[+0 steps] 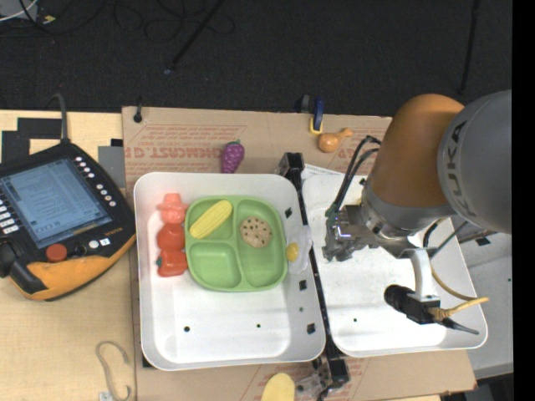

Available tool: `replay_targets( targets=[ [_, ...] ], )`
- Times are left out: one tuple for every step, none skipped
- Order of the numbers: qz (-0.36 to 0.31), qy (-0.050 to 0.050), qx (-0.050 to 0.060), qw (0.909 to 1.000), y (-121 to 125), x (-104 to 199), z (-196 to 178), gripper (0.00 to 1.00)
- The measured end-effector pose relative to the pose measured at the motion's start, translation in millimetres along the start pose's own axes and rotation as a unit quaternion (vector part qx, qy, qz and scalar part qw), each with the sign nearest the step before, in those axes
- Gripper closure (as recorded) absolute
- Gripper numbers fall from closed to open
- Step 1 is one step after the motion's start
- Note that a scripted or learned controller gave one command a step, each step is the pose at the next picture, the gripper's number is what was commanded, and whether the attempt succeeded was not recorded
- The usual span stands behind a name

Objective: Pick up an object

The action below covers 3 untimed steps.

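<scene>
Here, the arm [435, 165] is bent in from the right, and the end effector [338, 242] is held low over the right bin [376, 332], near its left wall. Whether it is open cannot be told. The corn [209, 217] and cookie [256, 231] are seen on the tray [219, 267] in the left bin [217, 332].

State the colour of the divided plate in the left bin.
The plate is green, clearest in the camera view.

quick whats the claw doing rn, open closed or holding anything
claw: open or closed cannot be told from this angle; it is over the left part of the right bin.
</scene>
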<state>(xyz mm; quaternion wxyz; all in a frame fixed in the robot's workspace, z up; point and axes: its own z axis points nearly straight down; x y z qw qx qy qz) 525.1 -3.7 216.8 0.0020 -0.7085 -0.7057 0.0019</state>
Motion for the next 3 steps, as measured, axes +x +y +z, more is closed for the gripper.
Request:
replay_targets(
  targets=[
    [0.001, 0.000, -0.002, 1.0000, -4, -6, -20, 1.00],
    [-0.001, 0.000, -0.001, 1.0000, -2, -4, -20, 1.00],
    [-0.001, 0.000, 0.000, 1.0000, -2, -13, -9, 1.00]
  ],
)
